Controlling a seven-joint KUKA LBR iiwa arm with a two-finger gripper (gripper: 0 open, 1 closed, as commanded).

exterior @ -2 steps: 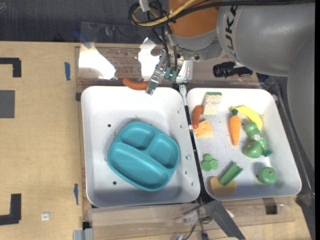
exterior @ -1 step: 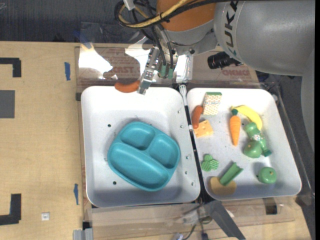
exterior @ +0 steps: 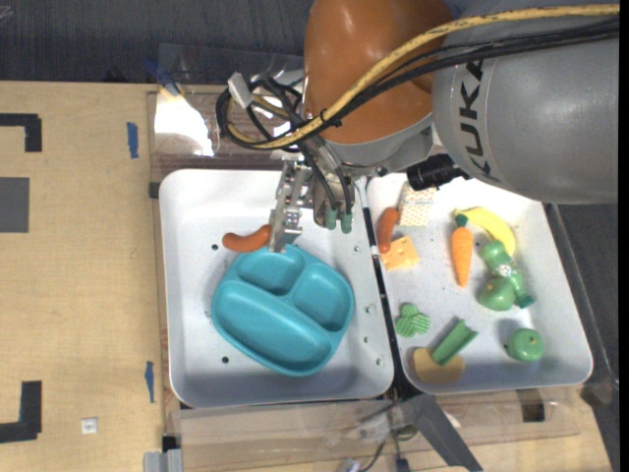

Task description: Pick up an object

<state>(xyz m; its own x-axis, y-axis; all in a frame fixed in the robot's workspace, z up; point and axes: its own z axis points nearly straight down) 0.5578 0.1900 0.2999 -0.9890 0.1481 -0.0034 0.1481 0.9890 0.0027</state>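
My gripper [exterior: 312,226] hangs over the back of the left bin [exterior: 187,264], just above the far rim of a teal divided plate [exterior: 285,308]. Its fingers stand apart, open, with nothing between them. The left finger [exterior: 289,216] points down beside the right end of a small orange-brown sausage [exterior: 246,237], which lies on the bin floor behind the plate. The right fingertips [exterior: 335,219] sit close to the wall between the bins. The arm's big orange and grey body hides the back of both bins.
The right bin [exterior: 565,313] holds several toy foods: a red sausage [exterior: 387,224], cheese wedge [exterior: 400,254], cracker [exterior: 417,205], carrot [exterior: 460,249], banana [exterior: 488,226], green pear [exterior: 498,285], apple [exterior: 527,344], cucumber piece [exterior: 452,340]. Cables loop behind the gripper.
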